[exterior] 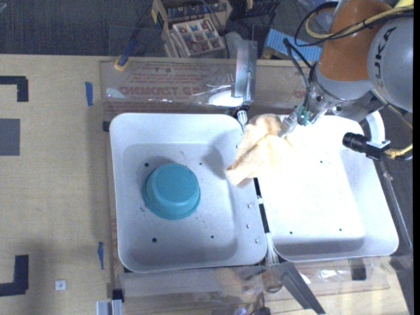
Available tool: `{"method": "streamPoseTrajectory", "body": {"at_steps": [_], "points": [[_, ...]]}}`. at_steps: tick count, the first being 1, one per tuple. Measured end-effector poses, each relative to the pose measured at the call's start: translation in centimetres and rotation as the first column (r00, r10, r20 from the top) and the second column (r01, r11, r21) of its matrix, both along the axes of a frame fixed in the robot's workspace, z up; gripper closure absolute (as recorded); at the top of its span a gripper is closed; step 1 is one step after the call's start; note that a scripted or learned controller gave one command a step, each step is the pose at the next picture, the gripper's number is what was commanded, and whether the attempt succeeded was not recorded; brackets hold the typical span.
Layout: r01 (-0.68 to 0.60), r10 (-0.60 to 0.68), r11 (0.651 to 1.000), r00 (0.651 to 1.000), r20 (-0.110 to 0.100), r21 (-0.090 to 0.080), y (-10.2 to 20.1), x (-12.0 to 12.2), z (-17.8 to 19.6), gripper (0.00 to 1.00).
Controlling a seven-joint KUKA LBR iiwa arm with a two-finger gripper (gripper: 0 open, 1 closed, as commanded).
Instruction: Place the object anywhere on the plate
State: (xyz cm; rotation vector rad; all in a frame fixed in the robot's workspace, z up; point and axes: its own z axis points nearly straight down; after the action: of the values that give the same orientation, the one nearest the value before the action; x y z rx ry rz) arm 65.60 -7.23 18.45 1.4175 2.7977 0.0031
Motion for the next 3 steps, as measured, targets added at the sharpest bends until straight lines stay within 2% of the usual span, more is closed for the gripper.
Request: {"method": "streamPoseTrajectory", "body": {"at_steps": [1,2,3], "points": [[0.002,-0.002,1.000,1.000,-0.001,0.000,-0.2,0.2,4.0,1.00],[-0.383,0.383,0.924,0.924,-0.003,0.000,3.1,-2.6,4.8,1.00],[-0.709,0.709,0.706,0.706,-0.002,-0.001,6.5,-6.1,5.1,1.00]]}}
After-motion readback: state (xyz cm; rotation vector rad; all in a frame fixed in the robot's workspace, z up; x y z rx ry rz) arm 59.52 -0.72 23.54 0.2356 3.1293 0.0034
